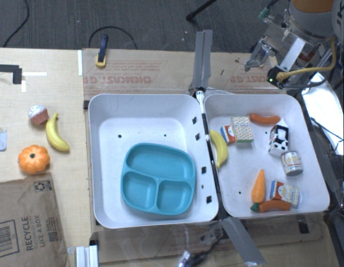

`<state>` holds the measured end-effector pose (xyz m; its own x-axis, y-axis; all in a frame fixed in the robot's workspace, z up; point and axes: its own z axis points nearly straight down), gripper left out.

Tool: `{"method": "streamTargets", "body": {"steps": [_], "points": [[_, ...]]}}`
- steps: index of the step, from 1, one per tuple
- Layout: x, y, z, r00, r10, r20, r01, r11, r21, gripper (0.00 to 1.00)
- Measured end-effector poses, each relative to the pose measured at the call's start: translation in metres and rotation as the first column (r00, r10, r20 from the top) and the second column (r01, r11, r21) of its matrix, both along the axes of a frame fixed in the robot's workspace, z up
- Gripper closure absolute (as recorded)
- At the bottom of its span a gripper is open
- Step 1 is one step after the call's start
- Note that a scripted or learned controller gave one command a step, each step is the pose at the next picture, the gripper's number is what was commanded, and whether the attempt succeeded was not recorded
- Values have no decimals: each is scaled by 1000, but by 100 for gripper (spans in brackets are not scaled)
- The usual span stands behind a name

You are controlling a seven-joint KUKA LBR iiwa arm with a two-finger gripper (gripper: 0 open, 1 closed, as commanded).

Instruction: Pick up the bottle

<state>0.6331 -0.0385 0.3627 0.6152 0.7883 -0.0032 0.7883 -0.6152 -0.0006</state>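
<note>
white right bin (pixel 305 115) holds one black-and-white bottle (pixel 278 139), two carrots; pincer (pixel 255 60) state unclear.

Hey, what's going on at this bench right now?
A robot arm is meant to pick up the bottle, a cow-patterned one standing in the right bin among toy food. The gripper hangs above the bench behind that bin, holding nothing. The left bin holds a blue divided plate.
</note>
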Motion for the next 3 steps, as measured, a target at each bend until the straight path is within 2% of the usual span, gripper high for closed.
{"method": "streamTargets", "body": {"steps": [1,2,3], "points": [[-37,63,-125,1000,13,-3,-13,1000,1,0],[-80,62,-99,982,-186,-3,186,983,0,0],[-19,98,-122,980,-199,-2,199,980,-1,0]]}}
